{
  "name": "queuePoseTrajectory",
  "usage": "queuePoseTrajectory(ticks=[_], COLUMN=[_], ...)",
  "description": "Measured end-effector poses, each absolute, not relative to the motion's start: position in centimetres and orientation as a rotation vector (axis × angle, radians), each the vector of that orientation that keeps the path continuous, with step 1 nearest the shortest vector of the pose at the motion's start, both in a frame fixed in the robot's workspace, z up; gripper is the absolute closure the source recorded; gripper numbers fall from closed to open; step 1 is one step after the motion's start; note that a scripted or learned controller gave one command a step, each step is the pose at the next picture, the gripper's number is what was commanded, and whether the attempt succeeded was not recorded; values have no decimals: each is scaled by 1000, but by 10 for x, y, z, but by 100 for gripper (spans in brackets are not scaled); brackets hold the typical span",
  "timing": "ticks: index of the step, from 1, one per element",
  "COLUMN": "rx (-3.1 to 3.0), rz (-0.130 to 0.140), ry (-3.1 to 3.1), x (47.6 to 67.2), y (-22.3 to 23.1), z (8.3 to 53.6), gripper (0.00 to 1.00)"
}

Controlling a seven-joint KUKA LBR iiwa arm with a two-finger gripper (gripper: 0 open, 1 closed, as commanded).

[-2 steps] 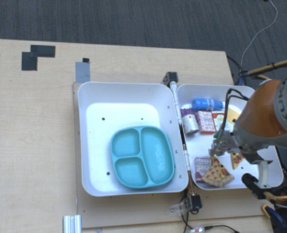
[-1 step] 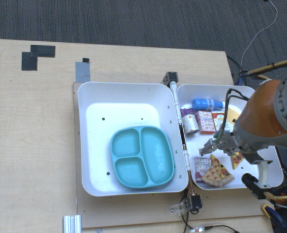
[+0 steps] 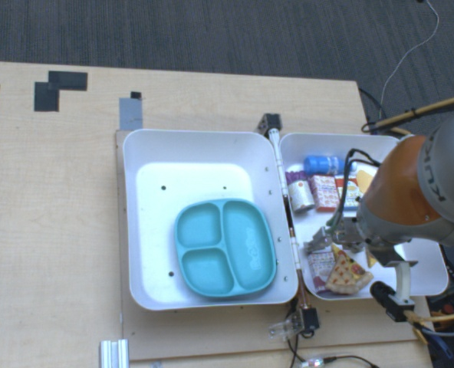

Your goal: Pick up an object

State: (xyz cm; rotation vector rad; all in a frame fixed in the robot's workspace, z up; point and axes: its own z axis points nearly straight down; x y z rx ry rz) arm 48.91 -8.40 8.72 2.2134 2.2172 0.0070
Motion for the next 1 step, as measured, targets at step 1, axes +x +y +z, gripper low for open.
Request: queuePoseTrajectory(ticks=[1], rx=[2206], rz=[15], ry=[2216], x=[492], y=[-84], z=[99], gripper=[100])
